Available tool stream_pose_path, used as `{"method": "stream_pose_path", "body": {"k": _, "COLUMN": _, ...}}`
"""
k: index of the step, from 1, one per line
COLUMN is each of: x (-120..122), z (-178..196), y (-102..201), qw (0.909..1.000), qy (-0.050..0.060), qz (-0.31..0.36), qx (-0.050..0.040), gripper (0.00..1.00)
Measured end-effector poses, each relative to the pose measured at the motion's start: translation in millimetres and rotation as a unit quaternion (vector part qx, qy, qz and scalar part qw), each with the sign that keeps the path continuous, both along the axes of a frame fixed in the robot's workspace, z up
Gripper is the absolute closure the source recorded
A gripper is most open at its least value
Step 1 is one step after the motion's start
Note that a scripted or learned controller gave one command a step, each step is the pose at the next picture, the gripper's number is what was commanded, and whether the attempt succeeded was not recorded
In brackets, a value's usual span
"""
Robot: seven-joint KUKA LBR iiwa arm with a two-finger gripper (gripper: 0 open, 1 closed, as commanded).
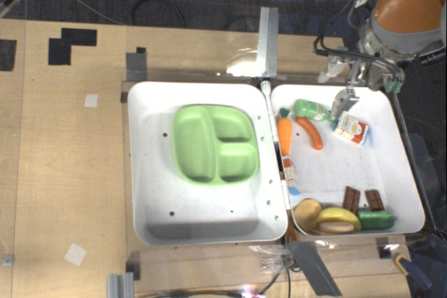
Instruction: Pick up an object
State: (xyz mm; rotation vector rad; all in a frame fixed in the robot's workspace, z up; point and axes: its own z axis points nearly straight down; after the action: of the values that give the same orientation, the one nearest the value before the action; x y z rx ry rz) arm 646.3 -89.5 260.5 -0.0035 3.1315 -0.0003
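The gripper [344, 102] is seen at two o'clock in the right bin [408, 171], just above a small carton [351, 129]; whether its fingers are spread or pressed together cannot be told. A green tray [213, 143] is set in the left bin [147, 150].

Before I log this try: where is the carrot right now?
In the camera view the carrot lies in the right bin, near its left wall, beside the sausage and below the green bottle.
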Motion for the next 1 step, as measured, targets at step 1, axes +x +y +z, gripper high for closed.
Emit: {"method": "stream_pose_path", "body": {"k": 1, "x": -10.4, "z": -145.0, "y": -9.6, "qw": 0.9999, "qy": 0.006, "qz": 0.009, "qx": 0.0007, "gripper": 0.0}}
